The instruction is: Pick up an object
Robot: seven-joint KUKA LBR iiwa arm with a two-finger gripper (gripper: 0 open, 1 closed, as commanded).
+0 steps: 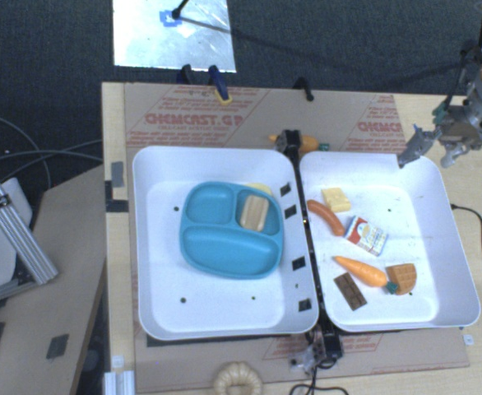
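We note the end effector [428,145] hovering over the right bin's [447,212] far right corner, fingers spread apart and holding nothing, so by our reading the pick has not begun: choosing, descending and closing all remain. We count six candidates in the right bin: one cheese wedge [336,198], one sausage [326,216], one small red-and-white carton [366,236], one carrot [361,271], one chocolate bar [349,290] and one waffle-like piece [402,277]. The left bin [163,220] holds one blue divided tray [224,245] carrying one slice of bread [253,213].
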